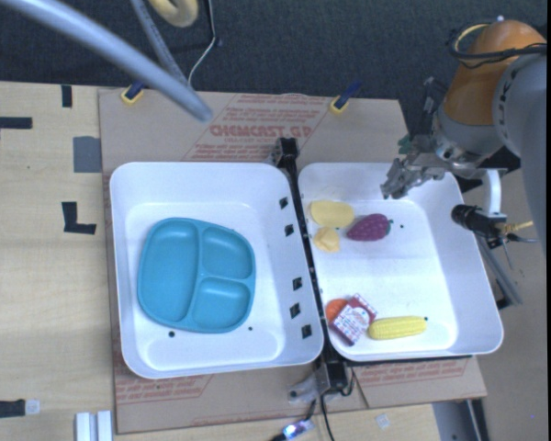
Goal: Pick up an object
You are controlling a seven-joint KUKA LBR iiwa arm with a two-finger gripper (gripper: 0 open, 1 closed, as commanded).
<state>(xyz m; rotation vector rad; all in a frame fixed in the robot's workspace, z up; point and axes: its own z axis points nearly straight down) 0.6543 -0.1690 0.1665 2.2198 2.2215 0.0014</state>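
The hand (392, 184) hangs over the far right part of the right bin (459, 288), empty, and whether it is apart or together cannot be told. Nearest it lie a purple fruit (369, 227) and a yellow piece (331, 213) almost touching, so a descent between them risks nudging both aside. The corn (397, 327) and red packet (352, 322) sit near the front wall, awkward to reach.
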